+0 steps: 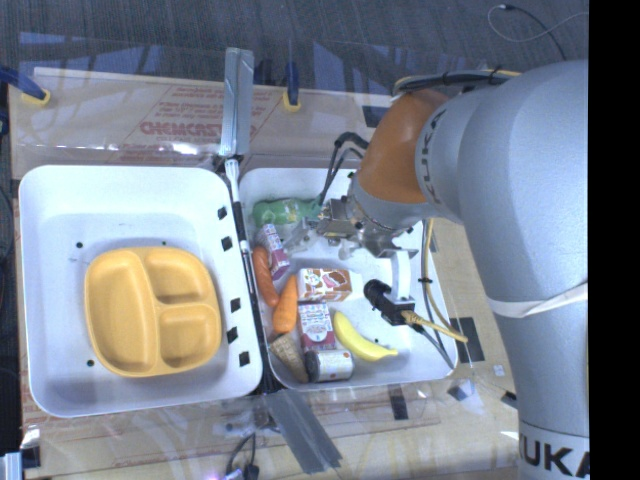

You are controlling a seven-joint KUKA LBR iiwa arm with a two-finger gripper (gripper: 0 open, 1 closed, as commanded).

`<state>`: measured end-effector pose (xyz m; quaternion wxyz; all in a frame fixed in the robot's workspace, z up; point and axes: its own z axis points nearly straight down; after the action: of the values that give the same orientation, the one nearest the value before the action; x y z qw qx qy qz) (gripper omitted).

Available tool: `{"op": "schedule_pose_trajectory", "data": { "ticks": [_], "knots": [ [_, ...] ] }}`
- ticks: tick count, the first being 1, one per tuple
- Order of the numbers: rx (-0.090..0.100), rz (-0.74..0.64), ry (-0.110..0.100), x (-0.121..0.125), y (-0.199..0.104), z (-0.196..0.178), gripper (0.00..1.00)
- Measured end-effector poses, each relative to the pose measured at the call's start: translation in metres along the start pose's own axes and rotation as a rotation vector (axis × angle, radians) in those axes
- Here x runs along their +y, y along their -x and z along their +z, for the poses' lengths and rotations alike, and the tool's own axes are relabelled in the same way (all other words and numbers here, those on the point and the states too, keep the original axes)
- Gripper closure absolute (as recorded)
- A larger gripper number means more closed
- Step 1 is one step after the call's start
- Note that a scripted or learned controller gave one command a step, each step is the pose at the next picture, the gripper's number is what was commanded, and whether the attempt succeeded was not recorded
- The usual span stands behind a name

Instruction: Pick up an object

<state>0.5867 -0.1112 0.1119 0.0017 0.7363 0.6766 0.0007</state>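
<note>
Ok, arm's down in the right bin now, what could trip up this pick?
Clutter: the carrots, small cartons and banana lie packed together, so the gripper may nudge neighbours or catch two things. The arm's bulk covers much of the right bin, so a miss would be hard to spot.

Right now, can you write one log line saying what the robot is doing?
phase: reaching | arm: over right white bin | nearby: green leafy toy, yellow toy banana | left bin: yellow divided tray | held: cannot tell

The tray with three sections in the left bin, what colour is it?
Yellow. The tray shows clearly in the camera view.
</note>
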Motion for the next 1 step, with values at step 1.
{"op": "schedule_pose_trajectory", "data": {
  "ticks": [1],
  "knots": [
    [-0.011, -0.013, 0.053, -0.0448, -0.0069, -0.0014, 0.0]
  ]
}}
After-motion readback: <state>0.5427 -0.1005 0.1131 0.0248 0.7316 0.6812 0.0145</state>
